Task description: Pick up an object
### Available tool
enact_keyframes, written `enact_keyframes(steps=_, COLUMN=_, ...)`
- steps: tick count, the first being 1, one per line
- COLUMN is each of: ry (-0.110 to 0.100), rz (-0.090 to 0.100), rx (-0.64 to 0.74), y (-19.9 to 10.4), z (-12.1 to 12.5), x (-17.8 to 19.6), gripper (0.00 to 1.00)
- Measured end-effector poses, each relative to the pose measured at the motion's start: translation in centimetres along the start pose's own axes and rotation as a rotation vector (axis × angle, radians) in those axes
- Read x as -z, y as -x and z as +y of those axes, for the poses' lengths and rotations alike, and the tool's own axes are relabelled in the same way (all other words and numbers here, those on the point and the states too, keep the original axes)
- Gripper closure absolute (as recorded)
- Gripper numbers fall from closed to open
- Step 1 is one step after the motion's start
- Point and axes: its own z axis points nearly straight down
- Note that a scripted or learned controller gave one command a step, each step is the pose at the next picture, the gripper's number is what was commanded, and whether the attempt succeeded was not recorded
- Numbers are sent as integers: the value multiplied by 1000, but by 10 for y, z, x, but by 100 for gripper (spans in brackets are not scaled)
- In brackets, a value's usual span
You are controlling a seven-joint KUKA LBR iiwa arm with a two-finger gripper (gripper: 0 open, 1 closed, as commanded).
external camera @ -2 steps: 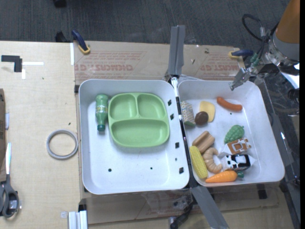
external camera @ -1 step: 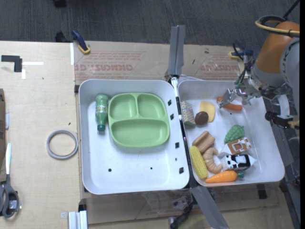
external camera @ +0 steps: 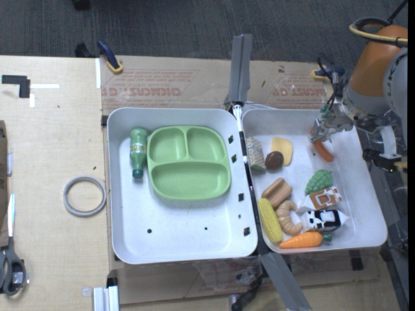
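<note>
Although the two-finger gripper [external camera: 322, 133] has its tips right at the small orange-red sausage-shaped toy [external camera: 323, 151] near the far right corner of the right white bin [external camera: 369, 180], nothing looks lifted, so the pick appears unfinished: the toy lies on the bin floor, and closing and raising seem to remain. Whether the gripper is apart or together cannot be told. The grey arm with its orange band [external camera: 379, 60] leans in from the right, wrist angled down toward the toy, well apart from the plastic corn cob [external camera: 270, 219].
</note>
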Motion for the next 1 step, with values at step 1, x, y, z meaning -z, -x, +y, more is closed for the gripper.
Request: enact_keyframes(steps=1, ry=1, rz=3, rx=-25, y=-40, z=5, x=75, gripper=100)
